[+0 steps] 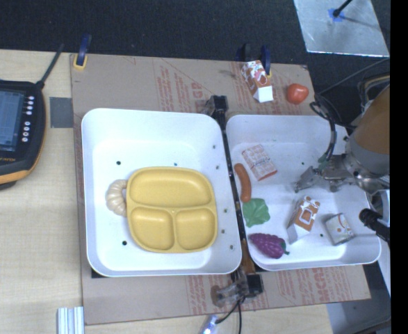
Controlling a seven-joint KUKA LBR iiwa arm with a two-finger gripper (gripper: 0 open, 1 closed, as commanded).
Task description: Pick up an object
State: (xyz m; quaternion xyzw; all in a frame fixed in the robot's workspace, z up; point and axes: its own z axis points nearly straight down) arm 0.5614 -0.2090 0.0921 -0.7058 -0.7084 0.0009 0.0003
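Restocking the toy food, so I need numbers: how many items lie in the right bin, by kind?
Cartons or boxes: 3
Sausage: 1
Green leafy piece: 1
Purple grapes: 1
Total: 6

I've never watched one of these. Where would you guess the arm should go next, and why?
Probably a short drop down and slightly left onto the small orange-and-white carton. The gripper hangs just above it in the right bin, with nothing between its fingers, and the carton has some bare floor around it.
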